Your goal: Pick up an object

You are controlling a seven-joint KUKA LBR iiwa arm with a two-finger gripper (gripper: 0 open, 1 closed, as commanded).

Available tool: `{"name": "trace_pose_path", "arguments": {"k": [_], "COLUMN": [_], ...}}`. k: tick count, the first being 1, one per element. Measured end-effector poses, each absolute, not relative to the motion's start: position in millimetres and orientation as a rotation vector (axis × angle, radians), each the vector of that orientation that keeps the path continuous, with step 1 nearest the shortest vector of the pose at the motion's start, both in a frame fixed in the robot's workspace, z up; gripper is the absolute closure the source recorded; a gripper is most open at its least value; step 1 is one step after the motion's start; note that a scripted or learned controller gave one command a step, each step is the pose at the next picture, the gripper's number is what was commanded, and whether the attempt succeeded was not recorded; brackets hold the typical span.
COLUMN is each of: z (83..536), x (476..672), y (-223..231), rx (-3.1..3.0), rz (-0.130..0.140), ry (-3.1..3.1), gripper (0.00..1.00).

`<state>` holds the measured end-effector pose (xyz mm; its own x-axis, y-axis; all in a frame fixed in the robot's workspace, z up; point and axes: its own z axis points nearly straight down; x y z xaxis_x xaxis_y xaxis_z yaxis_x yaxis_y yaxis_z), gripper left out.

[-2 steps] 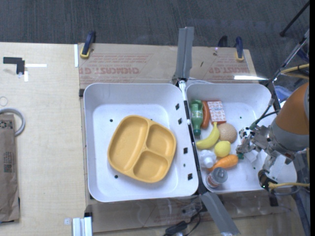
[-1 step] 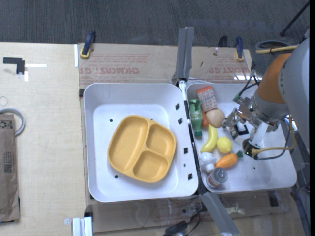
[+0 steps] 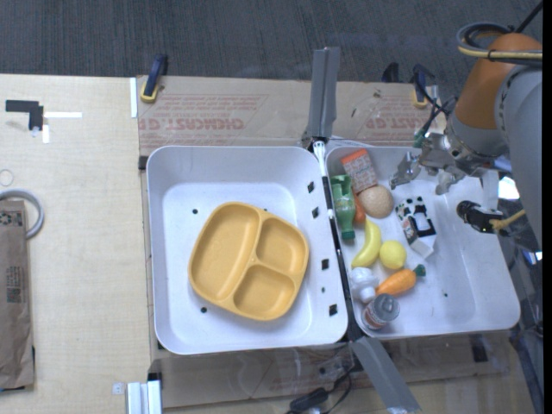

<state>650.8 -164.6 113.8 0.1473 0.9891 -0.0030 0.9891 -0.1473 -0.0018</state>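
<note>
**binwatcher:** Over on the right, the arm comes in above the right bin, and the gripper hangs over the far part of it, just right of the crowded strip of items. Its fingers look spread, with nothing between them, so I'd say no pick yet.

**kuka_kid:** Where's the stuff it could actually grab?

**binwatcher:** All of it is bunched along the right bin's left wall. Far to near: an orange box, a green bottle, a tan ball, a banana, a lemon, a carrot, and a small jar nearest us. A black-and-white thing sits a bit apart towards the middle, close under the gripper.

**kuka_kid:** And the left bin?

**binwatcher:** Just a yellow divided plate lying flat in the left bin. My guess is it's the drop-off side. The packed pile is why the pick is tricky: anything near the wall leaves little room for a finger, so the loose piece looks easiest.
</note>
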Motion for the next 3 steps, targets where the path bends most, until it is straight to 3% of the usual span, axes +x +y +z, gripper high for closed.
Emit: {"name": "trace_pose_path", "arguments": {"k": [1, 2, 3], "z": [89, 97, 186], "x": [580.7, 580.8, 608.5], "y": [-177, -178, -146], "rx": [2.369, 2.367, 2.397], "rz": [-0.006, -0.010, -0.007], "ry": [2.066, 2.070, 2.033], "gripper": [0.00, 1.00, 1.00]}}
